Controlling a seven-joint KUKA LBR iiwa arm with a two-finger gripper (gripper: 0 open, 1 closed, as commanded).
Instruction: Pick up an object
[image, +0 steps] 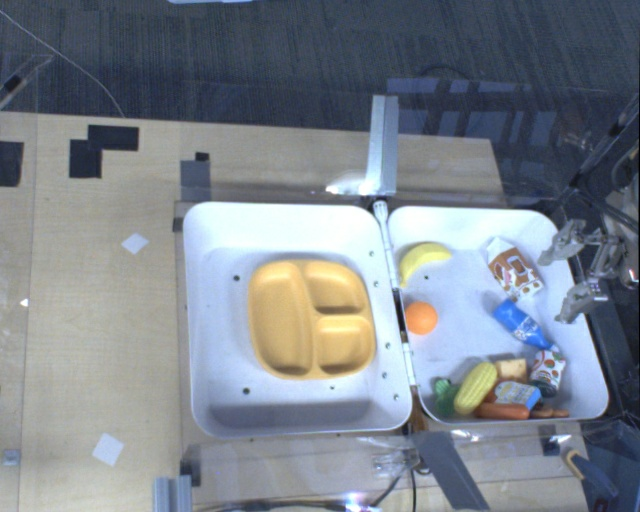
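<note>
Plainly, the likeliest thing to pick is the blue packet (521, 325), which lies in the right bin (470, 285), out toward that bin's right wall. Its long axis runs at a slant, from upper left to lower right in the camera view. Taking the blue packet as the landmark: just above it sits a red-and-white snack bag (514, 270); well to its left is an orange ball (421, 318), and up-left of that a yellow banana (423, 259) near the wall shared with the left bin. Below the packet, along the near wall, a huddle of toys lies close together: a corn cob (475, 387), a small green piece (441, 387), a tan block (512, 369), a small printed carton (547, 370) and a carrot (508, 410) at the bottom.

The gripper (580, 270) stands to the right of the packet and a little above it, at the right rim of the bin, with nothing between its fingers. Its two fingers appear spread apart, one nearer the snack bag's height and one nearer the packet's. So the packet lies to the gripper's left and slightly nearer the camera; a grasp would, I judge, want the fingers closing across the packet's narrow width, not along its slanted length.

Far left of the packet, a yellow divided tray (310, 317) rests in the left bin (215, 300).
</note>
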